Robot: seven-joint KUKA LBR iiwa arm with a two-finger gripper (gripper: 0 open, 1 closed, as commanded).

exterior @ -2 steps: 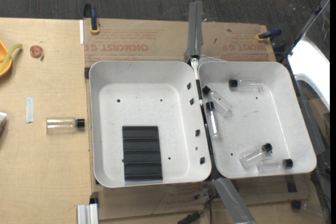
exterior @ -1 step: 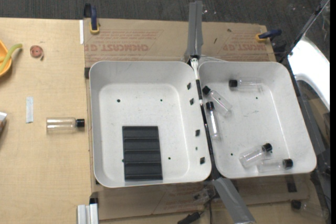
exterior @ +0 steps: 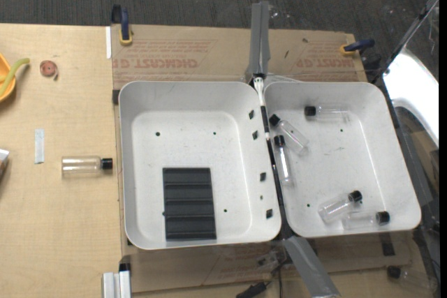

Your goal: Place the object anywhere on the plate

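A black ribbed plate (exterior: 188, 204) lies flat on the floor of the left bin (exterior: 140, 101), near its front wall. Several clear vials with black caps lie on their sides in the right bin (exterior: 380, 108). One vial (exterior: 327, 112) is at the back. Two more vials (exterior: 290, 134) (exterior: 282, 160) lie close to the bin's left wall. Another pair of vials (exterior: 339, 206) (exterior: 367, 219) rests in the front right corner. A pale section of the arm (exterior: 415, 84) stands past the right bin's far right corner, above the bench edge.
On the wooden bench left of the bins lies another clear vial (exterior: 84, 164). An orange bowl (exterior: 4, 80), a small pink disc (exterior: 47, 68) and a white strip (exterior: 39, 146) are also there. Clamps (exterior: 123, 26) (exterior: 356, 47) hold the cardboard behind the bins.
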